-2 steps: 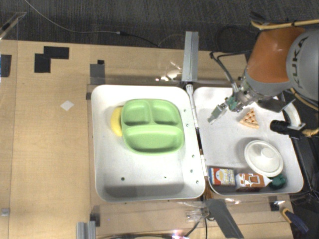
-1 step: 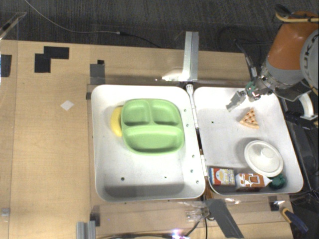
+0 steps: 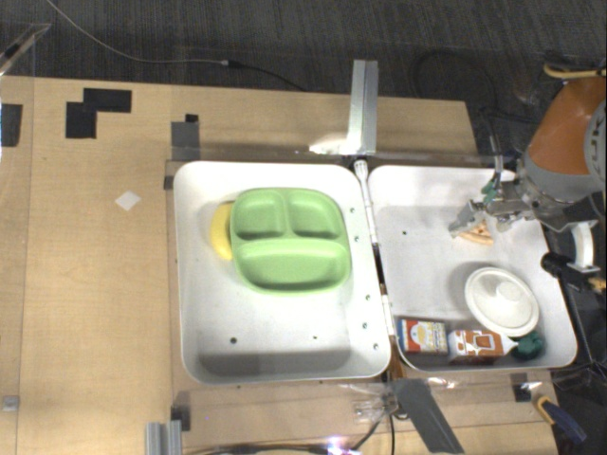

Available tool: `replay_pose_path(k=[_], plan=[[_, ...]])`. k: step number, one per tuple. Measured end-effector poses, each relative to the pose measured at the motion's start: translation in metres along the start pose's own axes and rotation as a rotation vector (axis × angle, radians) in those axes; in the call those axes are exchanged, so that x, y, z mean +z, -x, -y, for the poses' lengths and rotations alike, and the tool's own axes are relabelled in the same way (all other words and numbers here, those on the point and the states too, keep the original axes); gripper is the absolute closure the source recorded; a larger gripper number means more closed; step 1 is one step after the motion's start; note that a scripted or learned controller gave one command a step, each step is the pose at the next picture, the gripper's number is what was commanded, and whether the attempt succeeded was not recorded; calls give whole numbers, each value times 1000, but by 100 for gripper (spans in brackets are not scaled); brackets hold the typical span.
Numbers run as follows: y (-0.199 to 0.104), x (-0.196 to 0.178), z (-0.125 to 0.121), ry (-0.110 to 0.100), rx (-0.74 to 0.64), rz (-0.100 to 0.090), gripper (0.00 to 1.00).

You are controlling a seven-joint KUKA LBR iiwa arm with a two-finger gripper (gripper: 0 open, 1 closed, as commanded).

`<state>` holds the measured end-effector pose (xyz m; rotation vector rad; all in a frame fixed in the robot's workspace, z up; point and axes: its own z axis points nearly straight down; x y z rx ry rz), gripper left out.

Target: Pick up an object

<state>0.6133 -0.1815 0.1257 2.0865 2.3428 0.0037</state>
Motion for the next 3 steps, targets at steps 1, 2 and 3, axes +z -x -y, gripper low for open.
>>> replay_pose_path(k=[1, 2, 3], plan=[[27, 39, -40, 2, -32, 1, 0], [7, 39, -39, 2, -63, 1, 0], [26, 15, -25, 2, -96, 2, 0]])
